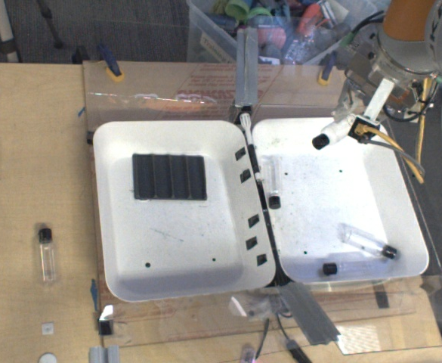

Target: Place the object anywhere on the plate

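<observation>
Above the right bin's (402,195) one-o'clock corner, the gripper (347,128) carries a clear, black-capped vial (335,133) pinched between its fingers, tilted with the cap toward eight o'clock and well clear of the bin floor. The task looks roughly half done: the vial is lifted, but the dark ribbed plate (169,177) waits in the left bin (130,255), well off toward nine o'clock, with nothing on it. Two more vials lie in the right bin, one (272,181) by the dividing rim, another (366,242) near five o'clock.

High slanted overhead view across both bins (130,138)
</observation>
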Available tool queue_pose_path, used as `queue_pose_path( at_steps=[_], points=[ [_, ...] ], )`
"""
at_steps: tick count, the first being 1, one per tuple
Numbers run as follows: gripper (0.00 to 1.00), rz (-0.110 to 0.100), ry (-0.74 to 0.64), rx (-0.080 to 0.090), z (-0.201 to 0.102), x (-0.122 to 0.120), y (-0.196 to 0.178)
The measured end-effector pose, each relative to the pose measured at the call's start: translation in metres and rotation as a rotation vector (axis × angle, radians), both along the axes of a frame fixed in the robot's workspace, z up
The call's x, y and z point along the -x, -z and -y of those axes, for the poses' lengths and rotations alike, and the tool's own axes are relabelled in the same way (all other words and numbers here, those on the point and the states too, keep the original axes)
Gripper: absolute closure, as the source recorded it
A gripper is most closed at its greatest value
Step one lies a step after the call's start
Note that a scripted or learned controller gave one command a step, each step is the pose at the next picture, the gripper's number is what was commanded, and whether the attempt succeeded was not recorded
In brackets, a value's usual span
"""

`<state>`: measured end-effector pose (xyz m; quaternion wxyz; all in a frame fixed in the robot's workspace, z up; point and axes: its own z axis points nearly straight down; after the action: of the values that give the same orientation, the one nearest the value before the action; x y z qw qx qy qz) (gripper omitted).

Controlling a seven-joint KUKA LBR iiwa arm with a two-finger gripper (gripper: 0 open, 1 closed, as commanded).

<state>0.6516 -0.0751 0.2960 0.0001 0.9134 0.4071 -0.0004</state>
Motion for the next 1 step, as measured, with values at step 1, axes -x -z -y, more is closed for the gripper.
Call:
queue_pose_path(
  at_steps=[1],
  points=[
    [1.00, -0.003, -0.327, -0.002, -0.0652, 0.0324, 0.0325]
  ],
)
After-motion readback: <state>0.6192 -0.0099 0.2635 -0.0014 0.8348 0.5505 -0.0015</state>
